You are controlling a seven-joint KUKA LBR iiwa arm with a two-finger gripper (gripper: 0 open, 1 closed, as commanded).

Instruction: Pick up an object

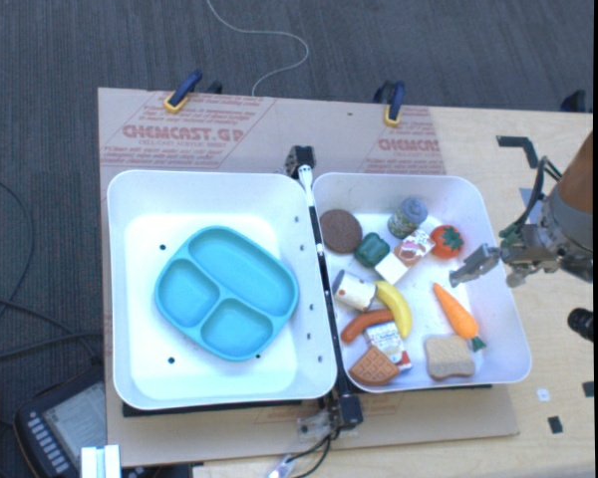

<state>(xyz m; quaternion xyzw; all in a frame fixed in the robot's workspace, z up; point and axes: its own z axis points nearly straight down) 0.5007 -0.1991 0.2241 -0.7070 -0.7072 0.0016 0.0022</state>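
The right bin (498, 352) holds several toy foods: a brown round cookie (341, 231), a green piece (372, 249), a small grey can (412, 214), a tomato (445, 240), a banana (396, 307), a carrot (456, 312), a sausage (366, 324), a bread slice (449, 357) and a waffle (374, 367). My gripper (496, 269) hangs over the bin's right rim, just right of the tomato and above the carrot. It is open, with nothing between its fingers (473, 266).
The left bin (140, 366) carries a blue divided plate (226, 292). Both bins rest on a cardboard sheet (179, 132) held by two clamps (183, 89) at the back. A cable (254, 38) runs across the dark floor behind.
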